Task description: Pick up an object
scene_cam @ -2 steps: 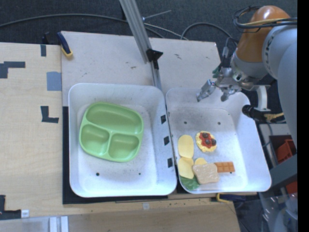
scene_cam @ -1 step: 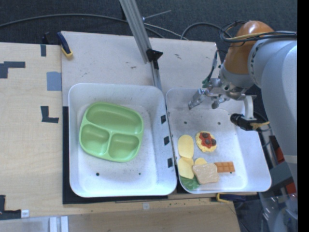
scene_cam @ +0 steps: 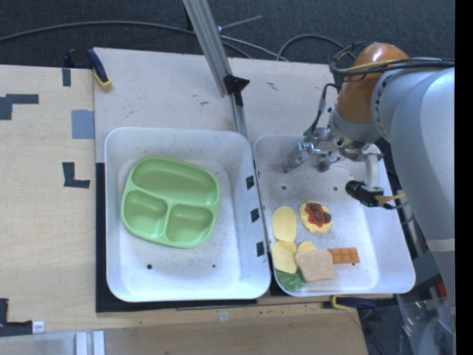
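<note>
The hand (scene_cam: 310, 154) hangs over the bare far end of the right bin (scene_cam: 384, 272); how far it is open I cannot tell, and nothing shows in its grip. The food lies toward six o'clock from it: the pizza (scene_cam: 316, 217) nearest, the yellow slices (scene_cam: 284, 224) beside that, the toast (scene_cam: 316, 266) and wafer (scene_cam: 343, 256) further on. The green tray (scene_cam: 171, 202) sits in the left bin, off at eight o'clock.

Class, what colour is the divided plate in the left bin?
Light green plate, clearest in the camera view.
</note>
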